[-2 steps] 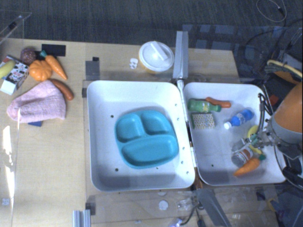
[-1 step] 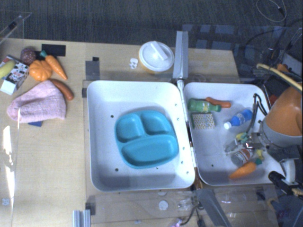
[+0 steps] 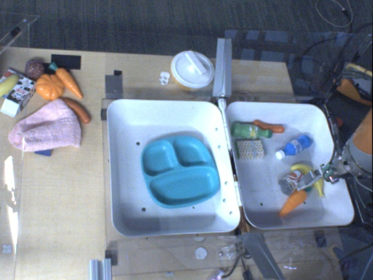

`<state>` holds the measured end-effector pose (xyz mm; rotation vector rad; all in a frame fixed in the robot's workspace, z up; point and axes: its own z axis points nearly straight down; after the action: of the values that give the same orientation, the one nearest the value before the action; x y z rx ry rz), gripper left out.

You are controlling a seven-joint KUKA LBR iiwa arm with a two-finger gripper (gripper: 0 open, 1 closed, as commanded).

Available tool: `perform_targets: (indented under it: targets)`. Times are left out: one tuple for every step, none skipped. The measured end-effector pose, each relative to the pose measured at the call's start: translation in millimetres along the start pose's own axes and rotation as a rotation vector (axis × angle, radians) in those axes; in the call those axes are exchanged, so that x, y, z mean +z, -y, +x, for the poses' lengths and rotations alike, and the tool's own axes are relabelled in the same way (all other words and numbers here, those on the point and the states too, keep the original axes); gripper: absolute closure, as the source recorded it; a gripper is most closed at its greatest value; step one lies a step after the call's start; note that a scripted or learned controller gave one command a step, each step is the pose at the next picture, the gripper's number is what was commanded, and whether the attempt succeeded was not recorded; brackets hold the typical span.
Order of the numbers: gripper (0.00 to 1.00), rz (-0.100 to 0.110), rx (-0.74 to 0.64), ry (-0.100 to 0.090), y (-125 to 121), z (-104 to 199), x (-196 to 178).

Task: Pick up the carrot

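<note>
Carrot (image 3: 293,202) lies in the right bin (image 3: 335,217), at roughly 5 o'clock of its floor, long axis running from 2 o'clock (thick end) to 8 o'clock (tip). It is touching or nearly touching a grey can-like item (image 3: 289,184) at its 11 o'clock, and a banana (image 3: 307,172) sits just above, at 1 o'clock of it.

Claw (image 3: 326,174) is at the bin's 3 o'clock rim, near the banana's outer end and apart from the carrot. Too small and blurred here to judge its opening: cannot tell. Nothing visibly between its parts.

Judgement on the step, which is the approach:
- Carrot not yet reached; claw must travel toward 7 o'clock from where it is.
- Close across the carrot's short axis, i.e. along the 11–5 o'clock line, near the thick half, where the grip will probably slip less.
- Clutter risk: the grey item and banana crowd the upper side. Coming down slightly toward the tip half would give more room.
- The bin's near wall at 6 o'clock is close; keep the descent vertical.
</note>
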<state>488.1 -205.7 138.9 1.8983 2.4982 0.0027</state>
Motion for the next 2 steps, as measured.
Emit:
perform_targets:
  targets:
    - [0.00, -0.048, -0.161, 0.028, -24.2, 20.9, 26.1]
    - [0.00, -0.049, -0.403, 0.037, -24.8, 15.1, 25.5]
